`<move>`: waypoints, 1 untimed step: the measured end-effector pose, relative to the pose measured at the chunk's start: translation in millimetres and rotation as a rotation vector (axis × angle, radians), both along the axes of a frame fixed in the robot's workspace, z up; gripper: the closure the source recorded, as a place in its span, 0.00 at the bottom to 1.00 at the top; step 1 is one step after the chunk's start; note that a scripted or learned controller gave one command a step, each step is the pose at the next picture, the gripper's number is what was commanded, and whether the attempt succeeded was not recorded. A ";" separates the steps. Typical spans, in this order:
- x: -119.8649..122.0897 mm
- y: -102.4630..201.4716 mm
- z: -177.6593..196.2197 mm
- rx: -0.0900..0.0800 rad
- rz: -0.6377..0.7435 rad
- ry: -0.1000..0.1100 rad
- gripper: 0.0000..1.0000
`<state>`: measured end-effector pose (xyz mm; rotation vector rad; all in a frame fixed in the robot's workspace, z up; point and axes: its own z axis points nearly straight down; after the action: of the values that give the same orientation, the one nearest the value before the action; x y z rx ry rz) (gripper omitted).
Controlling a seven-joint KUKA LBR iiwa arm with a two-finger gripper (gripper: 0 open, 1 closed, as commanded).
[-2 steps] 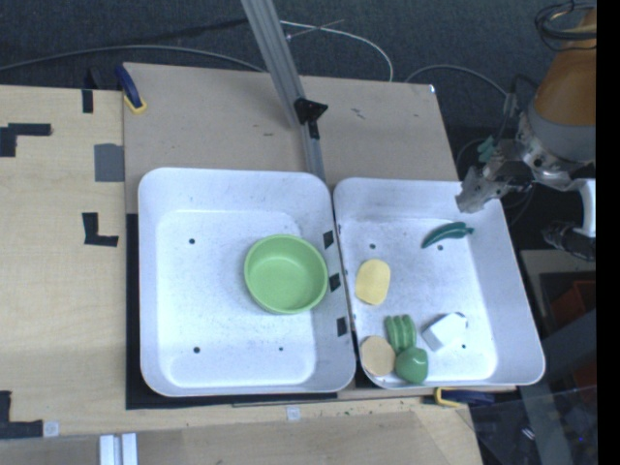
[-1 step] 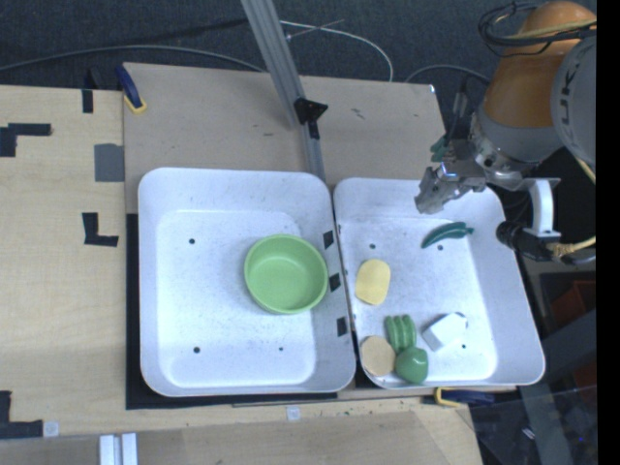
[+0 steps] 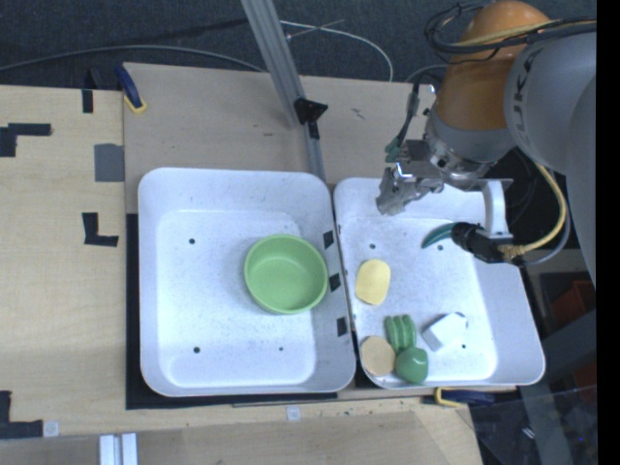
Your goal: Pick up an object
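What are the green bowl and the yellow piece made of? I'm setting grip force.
Green bowl: looks like moulded plastic, smooth and slightly glossy, uniform colour with a soft sheen on the rim. Yellow piece: probably plastic or foam, matte, rounded, evenly pale; the view is too coarse to tell which.

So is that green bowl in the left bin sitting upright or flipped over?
Upright. The green bowl shows its open mouth and hollow inside to the camera, resting on the floor of the left bin.

Grey arm (image 3: 557, 85) w/ orange band, black cables, yellow hose, metal hand (image 3: 399, 194).
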<state>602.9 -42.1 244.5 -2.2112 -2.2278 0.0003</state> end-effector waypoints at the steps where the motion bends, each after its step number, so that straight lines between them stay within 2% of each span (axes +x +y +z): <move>1: 5.7 55.9 3.8 0.000 0.000 -0.001 1.00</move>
<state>608.6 13.8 248.3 -2.2119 -2.2278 -0.0007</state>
